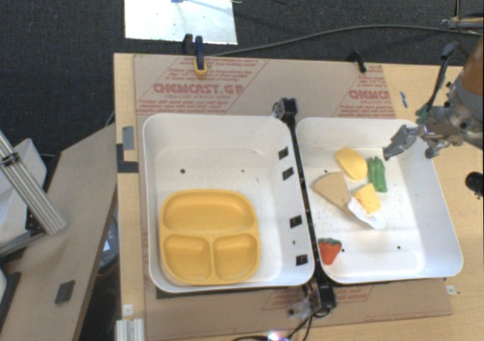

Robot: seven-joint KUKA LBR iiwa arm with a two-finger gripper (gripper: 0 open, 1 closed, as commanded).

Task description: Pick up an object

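Target pile: toy food pieces lie clustered in the right bin, right of frame centre; any one of them would serve as the object to pick.
Yellow lemon-like piece: uppermost of the cluster, touching the green piece on its right side.
Green piece: narrow, standing roughly up-down in the frame, wedged between the lemon-like piece and the yellow block.
Yellow block: rests on a white scrap, just below the green piece.
Tan wedge: flat, left of the yellow block and touching the white scrap.
Red strawberry-like piece: lies apart from the cluster, low in the bin against its left wall.
Tool: at the upper right of the frame, over the bin's upper right part, just beside the green piece but apart from it; nothing sits between its fingers, and whether they are spread or closed I cannot tell.
Why so placed: the tool appears poised near the cluster for a descent, judging by its nearness to the green and lemon-like pieces.
Obstruction: the pieces crowd one another, so closing on one may nudge its neighbours; the strawberry's spot by the wall looks awkward.
Left bin: holds a yellow divided plate in its lower part.
Table: carries both bins; a clamp grips its upper edge.
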